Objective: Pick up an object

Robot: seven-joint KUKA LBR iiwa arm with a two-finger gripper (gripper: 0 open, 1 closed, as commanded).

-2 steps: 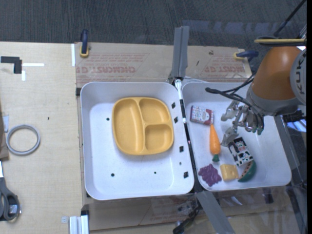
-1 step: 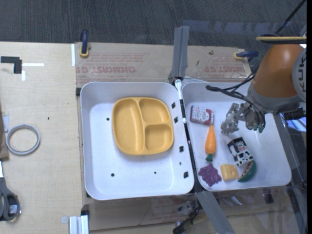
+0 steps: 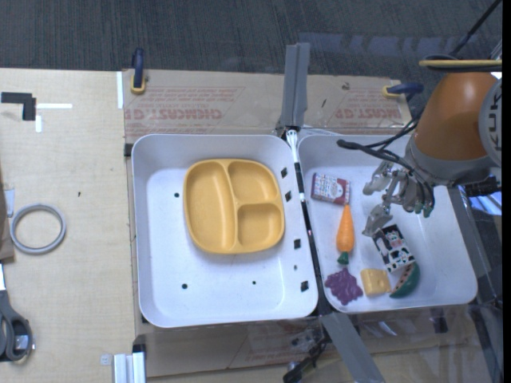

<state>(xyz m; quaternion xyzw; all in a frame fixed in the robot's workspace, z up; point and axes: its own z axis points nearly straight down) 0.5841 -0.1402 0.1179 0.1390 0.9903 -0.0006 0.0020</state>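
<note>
Gripper (image 3: 382, 204), right of frame: fingers spread, holding nothing, above carton (image 3: 394, 247) in right bin (image 3: 455, 238). Pick not yet made; descent, grasp, lift remain.

Wooden bench (image 3: 72, 294) with two white bins side by side: left bin (image 3: 152, 294) at centre frame, right bin (image 3: 455, 286) at right. Tape roll (image 3: 36, 228) at left edge; scissors (image 3: 12, 333) at lower left; cardboard sheet (image 3: 207, 106) behind the bins.
</note>
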